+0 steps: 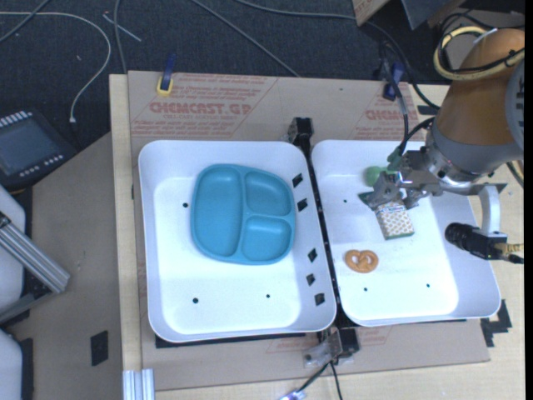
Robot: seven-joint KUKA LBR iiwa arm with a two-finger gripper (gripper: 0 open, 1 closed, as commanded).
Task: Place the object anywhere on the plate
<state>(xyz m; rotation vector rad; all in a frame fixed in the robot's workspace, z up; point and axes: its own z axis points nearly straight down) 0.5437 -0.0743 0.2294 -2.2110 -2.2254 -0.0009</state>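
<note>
Bench, two white bins | blue plate [243, 213] in left bin | gripper [391, 197] over small packet [395, 221] in right bin (jaw state unclear) | risk: packet slips during carry.

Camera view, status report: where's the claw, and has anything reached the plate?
Claw low in right bin, over small patterned packet. Pretzel loose nearby, green object behind. Blue plate in left bin, nothing on it.

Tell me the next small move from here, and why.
Probably lift straight up, then check the hold. The gripper sits low in the right bin, right over the patterned packet, while the blue plate waits in the left bin.
</note>
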